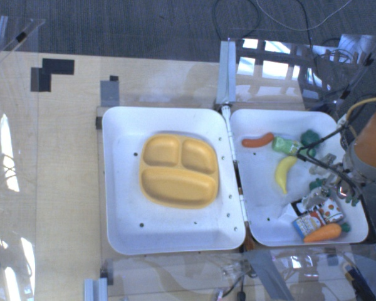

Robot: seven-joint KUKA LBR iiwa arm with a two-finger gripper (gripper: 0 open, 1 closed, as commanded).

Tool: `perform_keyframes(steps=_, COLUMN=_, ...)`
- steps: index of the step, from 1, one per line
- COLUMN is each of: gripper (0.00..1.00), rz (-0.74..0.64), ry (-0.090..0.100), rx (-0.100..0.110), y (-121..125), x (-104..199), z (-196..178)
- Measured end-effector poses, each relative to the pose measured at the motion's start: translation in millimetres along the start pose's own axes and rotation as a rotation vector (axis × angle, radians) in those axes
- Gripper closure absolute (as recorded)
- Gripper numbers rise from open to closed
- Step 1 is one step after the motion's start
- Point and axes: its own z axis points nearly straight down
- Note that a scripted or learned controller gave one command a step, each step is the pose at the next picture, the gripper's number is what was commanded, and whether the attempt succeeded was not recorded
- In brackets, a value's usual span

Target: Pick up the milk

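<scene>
Carrot (323, 232) lying nearest me, touching the milk (314, 219).
Milk is sitting in the right bin's (263, 221) near right corner; I'm seeing the gripper (318, 195) hovering just above it, grip state unclear.

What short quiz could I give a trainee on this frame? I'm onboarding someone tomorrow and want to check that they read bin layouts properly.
1. True or false: the yellow divided tray lies in the left bin.
2. Which item touches the milk carton on its near side? A) banana B) carrot C) sausage
3. Fill in: the red sausage lies near the right bin's ____ edge.

Key:
1. True.
2. B, the carrot. The banana lies mid-bin.
3. Far. It lies beside a green item.
</scene>
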Motion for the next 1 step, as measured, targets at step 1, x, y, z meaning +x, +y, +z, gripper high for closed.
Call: perform_keyframes(steps=1, gripper=0.00, rz=-0.045, ry=0.036, rx=0.009, y=11.0, x=-35.3, z=4.2)
